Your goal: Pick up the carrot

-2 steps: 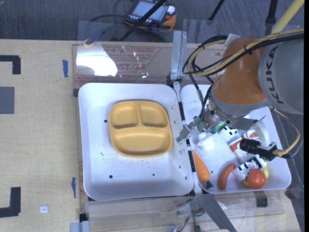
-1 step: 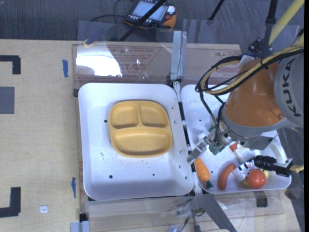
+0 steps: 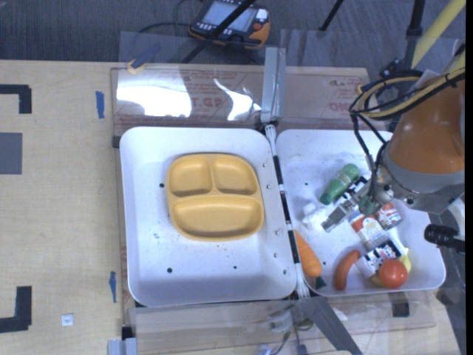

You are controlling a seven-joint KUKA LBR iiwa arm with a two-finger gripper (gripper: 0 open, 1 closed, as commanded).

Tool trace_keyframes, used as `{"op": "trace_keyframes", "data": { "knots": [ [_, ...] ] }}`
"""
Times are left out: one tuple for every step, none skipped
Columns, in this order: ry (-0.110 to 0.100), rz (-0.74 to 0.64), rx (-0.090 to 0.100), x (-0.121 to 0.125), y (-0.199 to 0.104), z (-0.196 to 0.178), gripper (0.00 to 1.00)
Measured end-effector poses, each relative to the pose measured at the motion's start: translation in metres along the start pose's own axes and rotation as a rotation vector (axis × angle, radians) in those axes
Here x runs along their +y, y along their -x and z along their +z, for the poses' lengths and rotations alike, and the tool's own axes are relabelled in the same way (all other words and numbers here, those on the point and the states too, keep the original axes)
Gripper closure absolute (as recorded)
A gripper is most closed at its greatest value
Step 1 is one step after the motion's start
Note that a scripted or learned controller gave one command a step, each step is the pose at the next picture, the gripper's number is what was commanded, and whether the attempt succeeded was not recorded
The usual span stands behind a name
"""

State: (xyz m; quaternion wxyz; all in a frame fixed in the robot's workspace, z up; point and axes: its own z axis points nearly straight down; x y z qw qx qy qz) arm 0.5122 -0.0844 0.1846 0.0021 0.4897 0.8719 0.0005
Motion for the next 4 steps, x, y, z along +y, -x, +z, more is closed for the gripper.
{"op": "trace_keyframes", "data": {
  "knots": [
    [-0.004,-0.206,0.006,-0.001,-0.053,0.0,0.0],
    [-0.003,-0.399,0.006,-0.027,-0.018,0.0,0.0],
    [-0.002,-0.642,0.006,-0.033,-0.009,0.074,0.0],
    [0.002,-0.64,0.004,-0.031,-0.01,0.064,1.0]
  ]
}}
